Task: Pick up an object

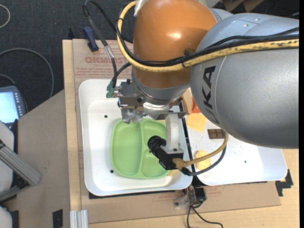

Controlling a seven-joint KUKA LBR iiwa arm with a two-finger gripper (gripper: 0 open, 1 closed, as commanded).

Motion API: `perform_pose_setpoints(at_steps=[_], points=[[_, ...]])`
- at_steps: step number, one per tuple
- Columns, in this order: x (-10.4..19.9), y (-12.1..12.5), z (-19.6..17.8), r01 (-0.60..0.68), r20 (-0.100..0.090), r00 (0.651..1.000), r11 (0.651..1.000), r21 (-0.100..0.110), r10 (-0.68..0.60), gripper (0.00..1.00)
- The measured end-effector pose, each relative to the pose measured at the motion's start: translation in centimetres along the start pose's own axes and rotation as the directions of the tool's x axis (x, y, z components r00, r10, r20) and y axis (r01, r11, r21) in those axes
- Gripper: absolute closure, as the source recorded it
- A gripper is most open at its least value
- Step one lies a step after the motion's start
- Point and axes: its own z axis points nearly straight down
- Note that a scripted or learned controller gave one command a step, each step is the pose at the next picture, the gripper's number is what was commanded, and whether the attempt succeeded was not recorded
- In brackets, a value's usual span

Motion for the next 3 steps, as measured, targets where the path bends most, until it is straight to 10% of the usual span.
perform_pose_setpoints(at_steps=[1, 2, 3], points=[[-0.5, 0.1, -1.0, -0.007, 0.004, 1.000, 1.000, -0.001, 0.007, 1.00], [-7.0, -0.2, 17.6, -0.018, 0.013, 1.000, 1.000, 0.020, 0.018, 1.00], [-13.4, 4.1, 25.3, -0.017, 0.001, 1.000, 1.000, -0.004, 0.017, 1.00]])
